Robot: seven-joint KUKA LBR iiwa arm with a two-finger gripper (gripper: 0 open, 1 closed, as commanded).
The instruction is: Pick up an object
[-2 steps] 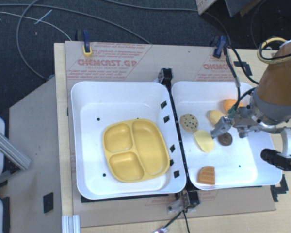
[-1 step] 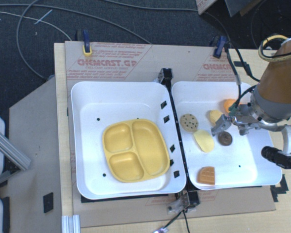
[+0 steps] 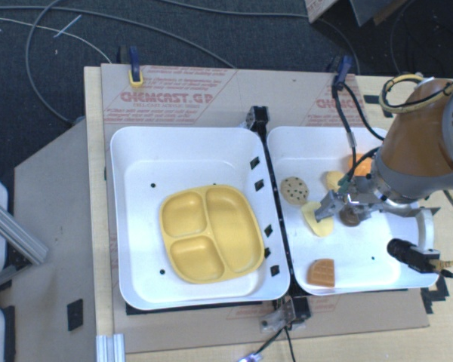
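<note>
My gripper (image 3: 338, 208) hangs low over the middle of the right bin (image 3: 377, 277), reaching in from the right under the orange-banded wrist. Directly below and to its left lies a pale yellow piece (image 3: 318, 223), which the gripper touches or nearly touches. A small brown round thing (image 3: 351, 218) sits right at the gripper's tip, partly hidden. A chocolate-chip cookie (image 3: 294, 191) lies to the left, near the divider. A second yellow piece (image 3: 333, 179) and an orange thing (image 3: 360, 164) lie behind the gripper. A tan bread-like wedge (image 3: 322, 272) rests at the bin's front.
The left bin (image 3: 128, 202) holds a yellow three-compartment plate (image 3: 210, 233). A black divider with clips (image 3: 266, 187) separates the bins. Cables run along the bench's back and over the arm.
</note>
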